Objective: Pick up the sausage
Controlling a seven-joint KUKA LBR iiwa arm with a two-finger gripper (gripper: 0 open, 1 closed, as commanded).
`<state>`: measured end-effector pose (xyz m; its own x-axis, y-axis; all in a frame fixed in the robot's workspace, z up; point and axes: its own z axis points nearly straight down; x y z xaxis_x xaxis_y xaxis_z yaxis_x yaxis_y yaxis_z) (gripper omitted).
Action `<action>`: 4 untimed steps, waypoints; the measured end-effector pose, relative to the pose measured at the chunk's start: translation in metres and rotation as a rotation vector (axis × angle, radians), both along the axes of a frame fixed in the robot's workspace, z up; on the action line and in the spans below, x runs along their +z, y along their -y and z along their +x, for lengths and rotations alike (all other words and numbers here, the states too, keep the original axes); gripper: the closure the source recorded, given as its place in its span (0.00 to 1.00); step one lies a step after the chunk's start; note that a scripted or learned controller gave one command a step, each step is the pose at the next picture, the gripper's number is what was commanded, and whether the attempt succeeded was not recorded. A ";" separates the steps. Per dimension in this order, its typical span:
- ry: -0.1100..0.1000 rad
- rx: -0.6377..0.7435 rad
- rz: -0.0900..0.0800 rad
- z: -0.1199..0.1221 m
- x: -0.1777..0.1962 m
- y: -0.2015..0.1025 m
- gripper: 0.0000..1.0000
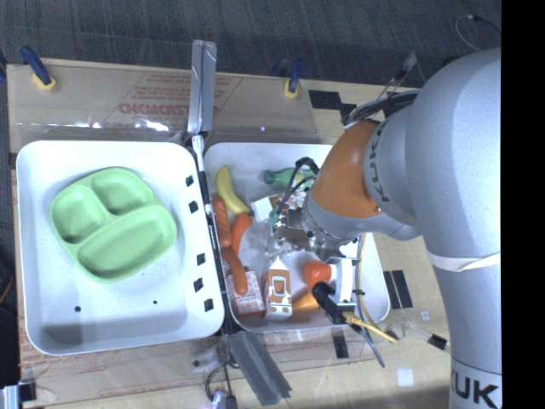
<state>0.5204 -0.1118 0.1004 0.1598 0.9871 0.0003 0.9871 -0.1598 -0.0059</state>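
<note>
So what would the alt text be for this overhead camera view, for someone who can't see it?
A grey robot arm with an orange band reaches from the right into the right white bin, which holds toy food: a banana, a carrot and a sausage along its left side. The left white bin holds a green divided plate.

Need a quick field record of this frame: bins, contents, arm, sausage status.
left bin: holds a green divided plate
right bin: banana, carrot, sausage, small carton, green item, orange pieces near the front
sausage position: along the right bin's left wall, below the carrot, lying free
arm: reaches in from the right, over the right bin
gripper: low over the right bin's middle, right of the carrot; jaws state not readable
task status: sausage not picked up
</note>
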 end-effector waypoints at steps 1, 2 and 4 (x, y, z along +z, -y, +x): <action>0.016 0.294 -0.002 -0.021 -0.006 -0.005 1.00; 0.006 0.601 0.000 0.036 -0.008 -0.008 1.00; 0.005 0.197 -0.001 0.131 0.172 -0.206 1.00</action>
<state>0.6515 0.0944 0.2719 -0.0363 0.9993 -0.0005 0.9993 0.0363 -0.0005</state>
